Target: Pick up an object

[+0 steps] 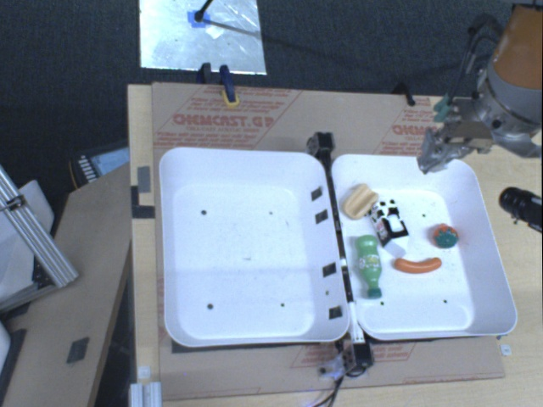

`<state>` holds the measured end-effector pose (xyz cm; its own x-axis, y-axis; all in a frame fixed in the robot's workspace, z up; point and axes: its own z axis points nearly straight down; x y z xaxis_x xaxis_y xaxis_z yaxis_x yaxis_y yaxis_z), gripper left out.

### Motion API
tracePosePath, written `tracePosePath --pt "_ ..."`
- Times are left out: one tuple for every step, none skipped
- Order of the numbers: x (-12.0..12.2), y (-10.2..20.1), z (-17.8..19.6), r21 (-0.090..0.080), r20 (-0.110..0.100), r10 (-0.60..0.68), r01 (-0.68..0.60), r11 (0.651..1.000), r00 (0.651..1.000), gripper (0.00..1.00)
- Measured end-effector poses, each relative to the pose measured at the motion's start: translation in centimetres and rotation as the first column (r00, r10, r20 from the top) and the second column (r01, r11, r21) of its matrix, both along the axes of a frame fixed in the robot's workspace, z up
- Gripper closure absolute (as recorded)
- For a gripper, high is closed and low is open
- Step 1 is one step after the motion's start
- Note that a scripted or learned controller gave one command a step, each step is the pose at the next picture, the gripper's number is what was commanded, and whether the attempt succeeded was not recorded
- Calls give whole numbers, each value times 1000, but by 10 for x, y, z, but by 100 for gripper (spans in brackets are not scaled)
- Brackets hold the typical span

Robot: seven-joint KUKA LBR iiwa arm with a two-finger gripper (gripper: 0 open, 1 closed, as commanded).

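Objects in right bin: bread, bottle, sausage, perhaps cow toy; claw above rim, grip indiscernible.

Tool over far rim of right bin, nothing visible between fingers. In the right bin: tan bun, black-white toy, green bottle, sausage, orange-green ball. Left bin beside it on table.
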<state>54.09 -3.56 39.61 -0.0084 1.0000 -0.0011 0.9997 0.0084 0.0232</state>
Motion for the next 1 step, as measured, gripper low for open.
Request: tracePosePath --pt "-56 39 -42 3 -26 -1 1 1000 1000 100"
